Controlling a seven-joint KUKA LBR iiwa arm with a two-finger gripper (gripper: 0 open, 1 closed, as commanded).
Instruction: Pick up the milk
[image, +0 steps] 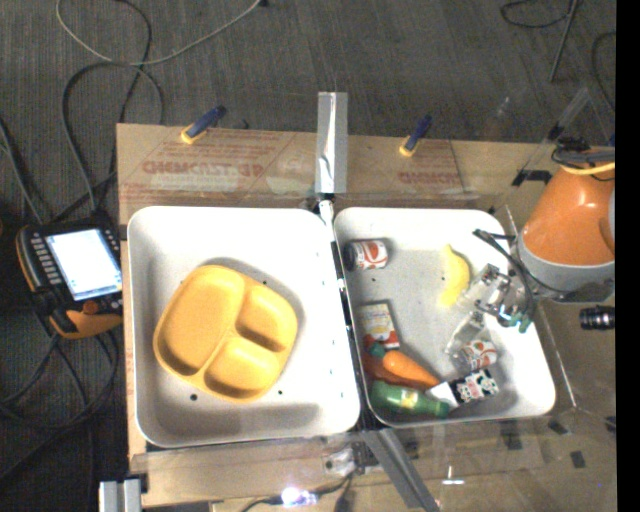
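Sitting in the left bin (140, 300) is a yellow divided tray (228, 332), while the right bin (420, 222) holds a red can (368, 255) at its far left and a banana (455, 276) further right. Near its front edge lie a carrot (405, 369) and the milk (474, 386), a small cow-patterned carton at the near right. The pincer (497, 300) hovers beyond it, at the bin's right side; whether it is clenched I cannot tell.

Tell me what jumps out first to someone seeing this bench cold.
The big yellow divided tray sits alone in the left bin. The right bin is cluttered: a red can at the back, a banana, a carrot and a milk carton near the front. The gripper hangs over that bin's right side.
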